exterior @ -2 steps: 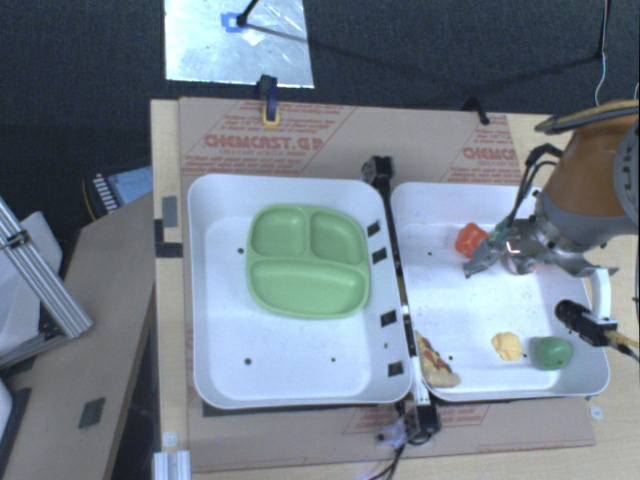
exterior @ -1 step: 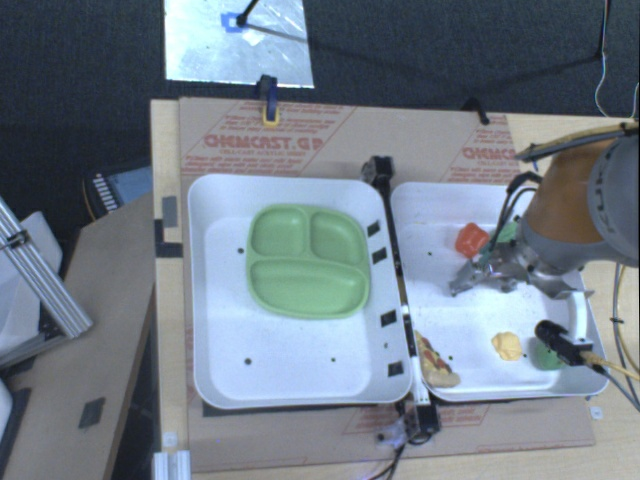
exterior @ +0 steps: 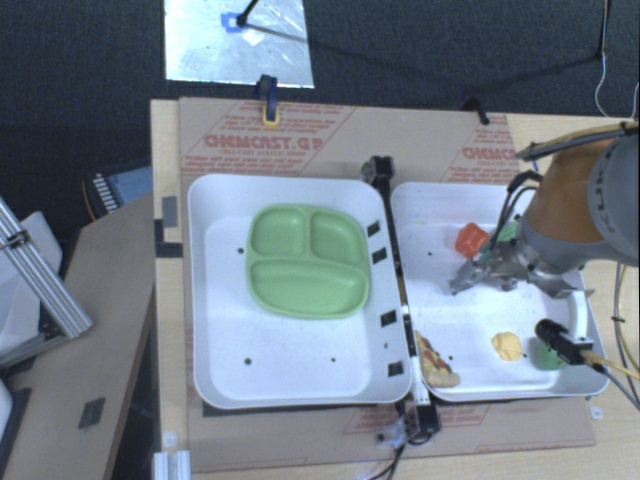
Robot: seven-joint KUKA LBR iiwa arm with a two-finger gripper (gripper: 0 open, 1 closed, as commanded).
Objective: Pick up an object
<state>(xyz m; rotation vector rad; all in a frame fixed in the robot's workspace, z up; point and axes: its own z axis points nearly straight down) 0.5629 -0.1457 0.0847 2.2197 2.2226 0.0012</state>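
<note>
While arm hangs over rt bin, gripper sits near orange object (not touching).

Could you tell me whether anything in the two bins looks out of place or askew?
One thing stands out: the pizza slice toy lies pushed against the right bin's left wall at its near corner, seemingly riding up the edge. The green divided plate sits slightly rotated in the left bin. Nothing looks spilled or damaged.

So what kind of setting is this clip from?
Probably a lab grasping bench: two shallow white plastic bins on protective brown sheeting, a grey-and-orange arm, and toy items like the green sectioned plate.
</note>
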